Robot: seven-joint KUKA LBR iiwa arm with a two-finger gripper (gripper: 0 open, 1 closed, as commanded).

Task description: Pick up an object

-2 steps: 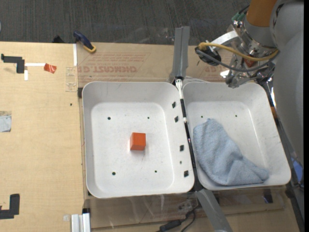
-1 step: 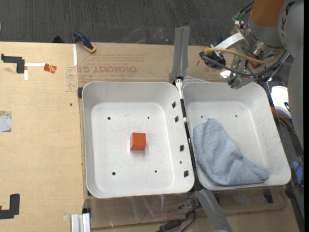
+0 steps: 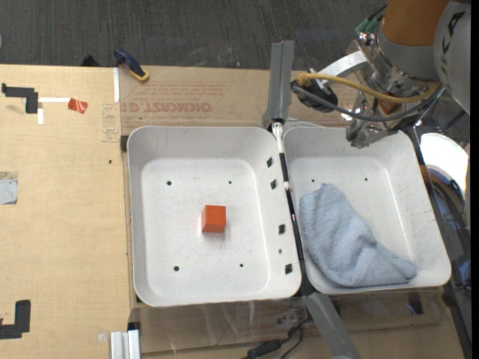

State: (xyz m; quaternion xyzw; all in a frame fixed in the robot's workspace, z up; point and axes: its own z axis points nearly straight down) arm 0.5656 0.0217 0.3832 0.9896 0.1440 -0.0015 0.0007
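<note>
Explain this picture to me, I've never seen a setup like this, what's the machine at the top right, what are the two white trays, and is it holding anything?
You are looking down at a slant from one fixed camera above a workbench. The grey machine with the orange band at the top right is a robot arm, reaching in from the right edge. Cables hang around its wrist, and its gripper sits over the back rim of the right tray. From this angle I cannot tell how its jaws stand, and nothing can be seen held in them.

The two white trays are shallow bins set side by side. The left bin holds a small orange-red block near its middle. The right bin holds a crumpled light blue cloth lying toward its front. Its job is to pick up an object, and both things lie untouched.
</note>
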